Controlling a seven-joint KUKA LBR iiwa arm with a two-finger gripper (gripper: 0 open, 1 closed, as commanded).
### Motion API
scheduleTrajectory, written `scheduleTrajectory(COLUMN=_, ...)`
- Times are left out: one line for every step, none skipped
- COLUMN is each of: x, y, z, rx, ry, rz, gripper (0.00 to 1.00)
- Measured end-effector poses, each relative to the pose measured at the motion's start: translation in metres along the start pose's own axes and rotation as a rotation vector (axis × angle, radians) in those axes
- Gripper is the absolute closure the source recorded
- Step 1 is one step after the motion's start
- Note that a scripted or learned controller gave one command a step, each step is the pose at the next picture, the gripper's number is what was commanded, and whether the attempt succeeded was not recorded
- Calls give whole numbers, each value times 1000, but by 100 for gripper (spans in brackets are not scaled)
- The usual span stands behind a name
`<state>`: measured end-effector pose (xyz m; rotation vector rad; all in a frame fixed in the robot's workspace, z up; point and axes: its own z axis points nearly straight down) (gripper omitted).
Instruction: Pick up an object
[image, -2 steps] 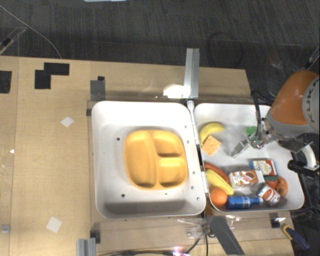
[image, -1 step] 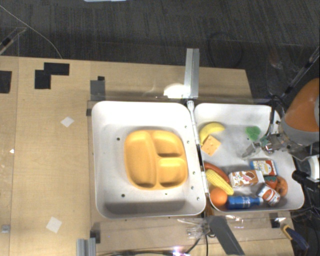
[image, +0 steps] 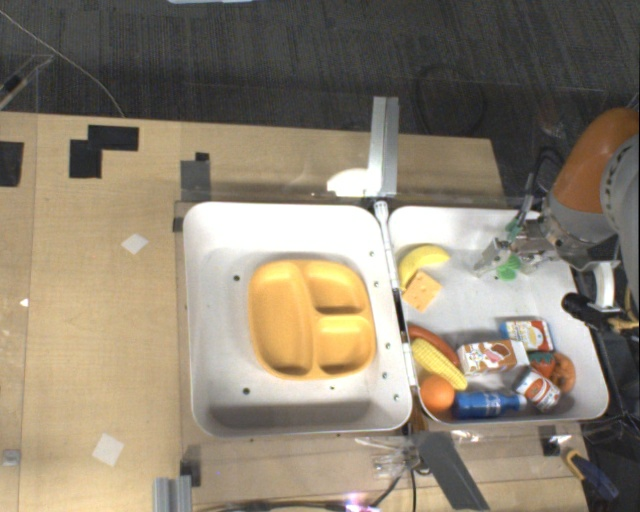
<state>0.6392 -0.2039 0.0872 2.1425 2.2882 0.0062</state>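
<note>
The right bin (image: 470, 300) holds the loose objects. A banana (image: 422, 259) and a cheese wedge (image: 423, 291) lie by its left wall. Along the front lie a corn cob (image: 438, 361), an orange (image: 436, 394), a blue bottle (image: 486, 404), two small cartons (image: 492, 355) (image: 526, 333) and a can (image: 538, 391). My gripper (image: 503, 256) hangs low over the bin's far right part, away from these. A small green thing (image: 508, 268) shows at its tip; I cannot tell whether it is held.
The left bin (image: 215, 260) holds a yellow divided tray (image: 308, 316). A metal post (image: 384, 145) stands behind the wall between the bins. The arm's orange band (image: 590, 165) is at the right edge. Bare bin floor lies between the gripper and the cartons.
</note>
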Motion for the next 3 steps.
scheduleTrajectory(x=0, y=3, z=-15, rx=-9, ry=-5, rz=-8, gripper=100)
scheduleTrajectory(x=35, y=-6, z=-25, rx=0, ry=1, rz=20, gripper=100)
scheduleTrajectory(x=64, y=-40, z=-90, rx=-4, ry=-1, rz=-57, gripper=100)
